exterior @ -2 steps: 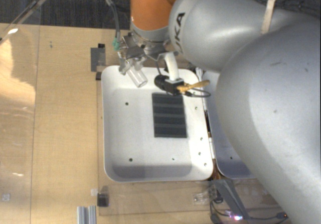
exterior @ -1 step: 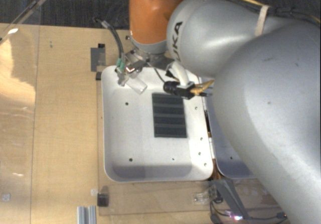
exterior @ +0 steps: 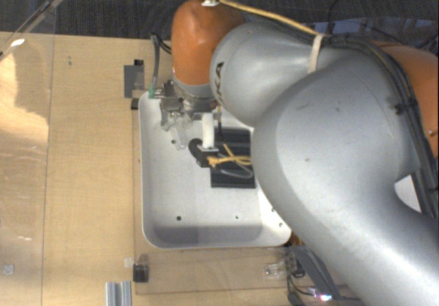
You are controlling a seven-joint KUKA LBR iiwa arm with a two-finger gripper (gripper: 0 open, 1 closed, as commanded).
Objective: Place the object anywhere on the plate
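Arm (exterior: 329, 160): grey, orange band, covers the right and centre of frame.
Bench (exterior: 75, 181): pale wood, left of frame.
Bin (exterior: 206, 229): 1, shallow, white, centre, partly under Arm.
Gripper (exterior: 177, 130): over Bin's upper left; open or closed, cannot tell.
Object: place cannot be told.

Smooth grey arm (exterior: 329, 160), glossy orange band (exterior: 195, 44) at 12 o'clock, pale cable (exterior: 274, 18) strapped over it, silvery gripper (exterior: 177, 126) toward 9 o'clock.
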